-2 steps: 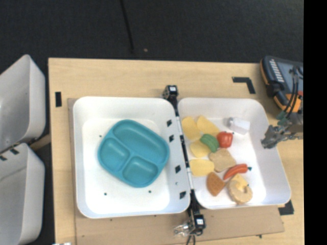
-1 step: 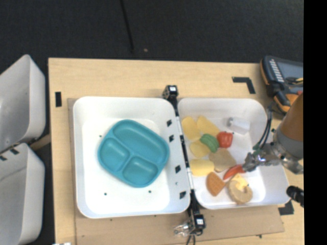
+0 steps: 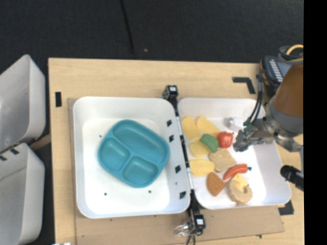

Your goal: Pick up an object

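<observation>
The right bin holds a heap of toy food: yellow pieces, a green piece, a red pepper-like piece, a tan bread slice, a red chili, an orange piece and a pale round piece. My gripper hangs low over the right bin, just right of the red piece and above the bread slice. Its dark fingers blur into each other, and nothing shows between them. The arm comes in from the right, its orange band above the wrist.
The left bin holds a blue three-compartment plate. A divider with black clips runs between the bins. A small silver item lies near the right bin's back. White boxes stand beyond the bench's left edge.
</observation>
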Tool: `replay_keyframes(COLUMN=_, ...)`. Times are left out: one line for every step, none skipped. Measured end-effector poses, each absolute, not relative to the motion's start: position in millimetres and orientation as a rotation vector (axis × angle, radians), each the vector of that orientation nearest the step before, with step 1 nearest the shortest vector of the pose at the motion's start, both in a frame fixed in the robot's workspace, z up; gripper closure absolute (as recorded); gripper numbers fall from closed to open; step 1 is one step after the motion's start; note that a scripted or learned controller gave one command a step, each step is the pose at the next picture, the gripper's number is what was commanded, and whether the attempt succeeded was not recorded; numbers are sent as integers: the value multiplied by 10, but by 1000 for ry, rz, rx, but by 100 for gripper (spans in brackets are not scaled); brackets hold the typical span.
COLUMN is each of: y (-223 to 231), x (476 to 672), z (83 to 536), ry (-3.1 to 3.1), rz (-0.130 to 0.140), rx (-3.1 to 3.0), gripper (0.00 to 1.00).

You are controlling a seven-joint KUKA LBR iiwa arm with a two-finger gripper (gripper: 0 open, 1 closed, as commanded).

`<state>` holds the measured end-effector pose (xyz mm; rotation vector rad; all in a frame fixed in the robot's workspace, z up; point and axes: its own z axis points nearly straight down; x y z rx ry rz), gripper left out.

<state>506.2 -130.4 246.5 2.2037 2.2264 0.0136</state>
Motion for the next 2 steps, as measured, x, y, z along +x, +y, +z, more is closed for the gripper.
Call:
replay_keyframes(y=-380, x=4914, z=3117, ry=2233, rz=13, rx=2203, gripper=100)
replay_keyframes(y=642, x=4896, z=2968, ry=2237, rz=3, rx=2210, gripper=100)
